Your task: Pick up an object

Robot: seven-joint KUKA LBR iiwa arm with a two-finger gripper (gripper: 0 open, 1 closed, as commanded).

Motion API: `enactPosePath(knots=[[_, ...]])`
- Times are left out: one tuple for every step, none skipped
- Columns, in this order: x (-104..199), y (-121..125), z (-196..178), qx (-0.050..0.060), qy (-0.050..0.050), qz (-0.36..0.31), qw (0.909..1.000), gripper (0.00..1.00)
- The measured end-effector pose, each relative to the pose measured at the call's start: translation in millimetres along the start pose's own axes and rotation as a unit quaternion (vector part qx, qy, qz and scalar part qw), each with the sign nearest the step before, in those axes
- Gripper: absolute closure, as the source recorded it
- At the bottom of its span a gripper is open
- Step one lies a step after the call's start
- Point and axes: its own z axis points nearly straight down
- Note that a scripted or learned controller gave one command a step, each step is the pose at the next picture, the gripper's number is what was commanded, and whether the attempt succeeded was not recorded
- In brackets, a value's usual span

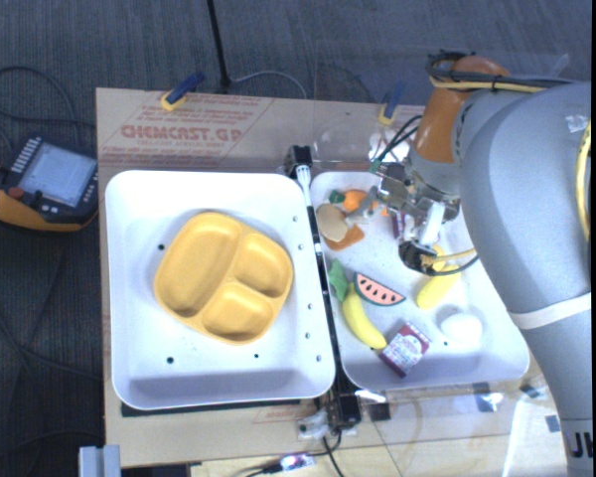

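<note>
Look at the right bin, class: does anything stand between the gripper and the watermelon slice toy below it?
Nothing visible does. The gripper hangs over the upper part of the right bin. The watermelon slice lies below and to its left, on bare white floor. The banana lies beyond the slice, not between.

I see my gripper (414, 229) low over the right bin's (497, 364) far edge, beside a banana (363, 323).

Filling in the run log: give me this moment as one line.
gripper: over right bin | nearest: orange piece | left bin: yellow tray | grasp: none seen
</note>
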Motion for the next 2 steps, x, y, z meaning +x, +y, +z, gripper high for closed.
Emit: enactPosePath(knots=[[2.9,-25.2,0.4,-0.023,0.008,0.132,0.991,0.0],[4.9,-30.6,0.6,-0.022,0.011,0.263,0.9644,0.0]])
